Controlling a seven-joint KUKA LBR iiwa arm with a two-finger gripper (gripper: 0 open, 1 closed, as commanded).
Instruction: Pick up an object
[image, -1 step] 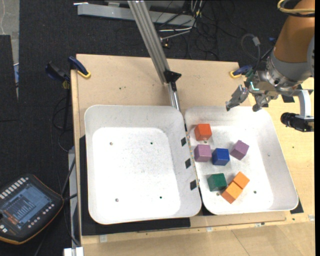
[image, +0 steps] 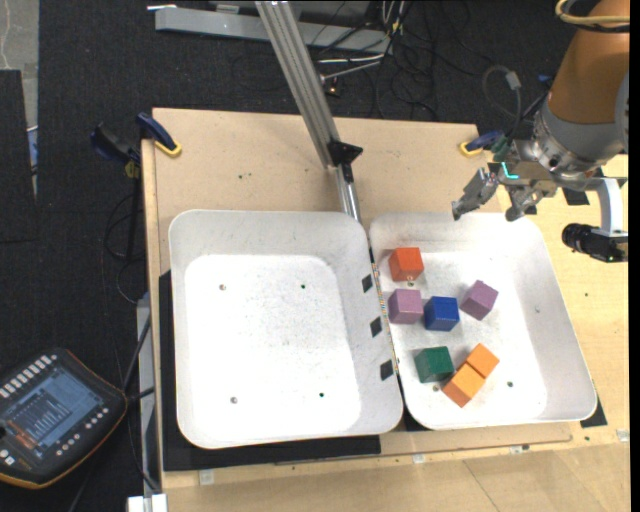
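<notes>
Blocks are seen lying in the right bin, and none has been picked up yet. The end effector is held high over the far edge of that bin, with its fingers spread apart and nothing between them. The reaching step seems to be in hand. The orange block lies nearest, down and to the left of the end effector, well apart from it. Next, it must likely be brought lower, right over one block
</notes>
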